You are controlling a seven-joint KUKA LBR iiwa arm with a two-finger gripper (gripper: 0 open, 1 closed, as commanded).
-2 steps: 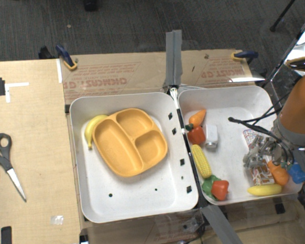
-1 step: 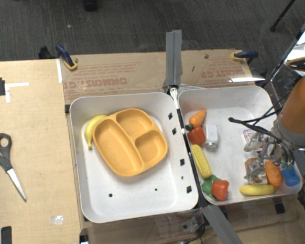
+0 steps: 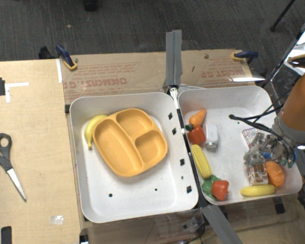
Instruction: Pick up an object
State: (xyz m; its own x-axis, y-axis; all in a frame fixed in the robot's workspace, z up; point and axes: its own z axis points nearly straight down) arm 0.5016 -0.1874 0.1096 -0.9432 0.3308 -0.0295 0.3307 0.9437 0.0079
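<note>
Tool (image 3: 264, 155) low in right bin (image 3: 229, 94), at 4 o'clock, over snack packet (image 3: 257, 172); grip state unreadable. Centre on packet, avoid orange toy (image 3: 276, 173), lift straight.

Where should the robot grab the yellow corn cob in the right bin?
Probably across the middle of the yellow corn cob, coming straight down from above. It lies flat, long and narrow, near the right bin's left wall, so fingers should close across its narrow width.
</note>
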